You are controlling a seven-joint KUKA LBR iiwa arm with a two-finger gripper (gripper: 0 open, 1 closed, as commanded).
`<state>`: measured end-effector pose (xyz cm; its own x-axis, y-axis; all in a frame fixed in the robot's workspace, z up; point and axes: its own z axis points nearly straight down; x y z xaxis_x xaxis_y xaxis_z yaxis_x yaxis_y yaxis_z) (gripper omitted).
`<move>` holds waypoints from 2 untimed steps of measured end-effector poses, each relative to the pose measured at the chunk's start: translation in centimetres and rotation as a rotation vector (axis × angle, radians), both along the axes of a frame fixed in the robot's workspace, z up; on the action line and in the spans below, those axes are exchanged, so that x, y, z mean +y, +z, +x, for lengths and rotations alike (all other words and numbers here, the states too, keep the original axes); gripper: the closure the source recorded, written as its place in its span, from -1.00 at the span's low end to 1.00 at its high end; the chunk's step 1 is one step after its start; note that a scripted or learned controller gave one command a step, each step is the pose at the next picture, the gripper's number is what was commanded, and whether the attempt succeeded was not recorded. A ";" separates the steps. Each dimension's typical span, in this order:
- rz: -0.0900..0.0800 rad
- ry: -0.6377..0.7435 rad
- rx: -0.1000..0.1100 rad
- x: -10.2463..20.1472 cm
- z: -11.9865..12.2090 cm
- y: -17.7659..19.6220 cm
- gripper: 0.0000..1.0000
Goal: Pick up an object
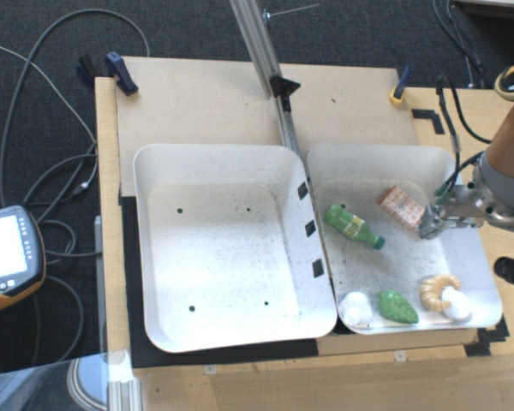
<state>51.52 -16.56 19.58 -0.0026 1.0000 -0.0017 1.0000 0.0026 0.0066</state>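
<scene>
The gripper [432, 223] sits low at the three o'clock side of the right bin [471, 264], its tip just beside the pink patterned packet [403, 205] that lies at about one o'clock in that bin. How far the tool is open cannot be told from this slant, and nothing is seen held in it. The packet looks like the likeliest target. The risk, as a judgement, is that the tool closes beside the packet instead of around it, since it meets the packet at its edge, and shoves it toward the green bottle [353, 226] near the bin's centre. A flat, soft packet may also slip out or fold. The white ball [356, 308], the green leafy toy [397, 307] and the tan ring with a white ball [444, 296] lie along six o'clock, well apart from the tool. The left bin [154, 247] is not involved.
</scene>
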 end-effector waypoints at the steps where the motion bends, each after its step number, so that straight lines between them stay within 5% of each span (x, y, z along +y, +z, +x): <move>1: -0.001 -0.001 -0.001 -0.7 -0.1 4.7 1.00; 2: 0.000 -0.001 0.001 -0.7 0.1 8.7 1.00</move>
